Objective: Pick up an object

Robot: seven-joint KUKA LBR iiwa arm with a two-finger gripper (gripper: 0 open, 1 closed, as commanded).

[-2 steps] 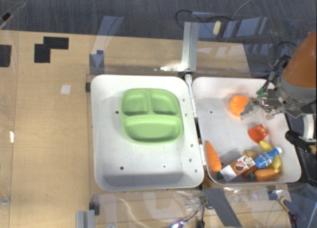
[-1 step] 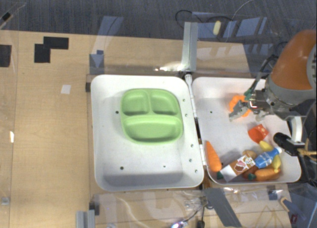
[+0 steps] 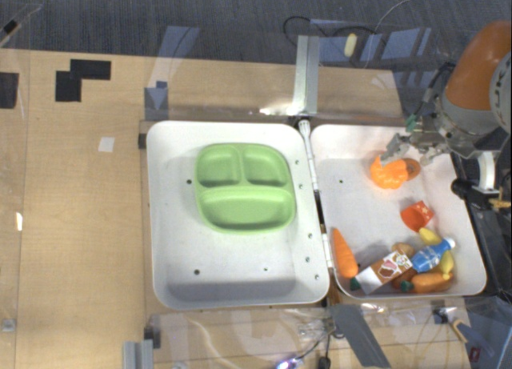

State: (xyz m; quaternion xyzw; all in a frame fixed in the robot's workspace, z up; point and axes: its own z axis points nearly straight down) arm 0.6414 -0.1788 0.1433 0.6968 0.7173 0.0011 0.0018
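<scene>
The gripper (image 3: 414, 145) hangs over the far side of the right bin (image 3: 344, 199), beside an orange toy (image 3: 389, 173); I cannot tell its state. A bottle with a blue label (image 3: 428, 257), too small to read, lies near the bin's near right corner.

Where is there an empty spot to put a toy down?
The right bin is bare on its left side, between the orange toy and the carrot. The left bin has a strip below the green plate. The right bin's bottom corner is crowded around the blue bottle.
</scene>
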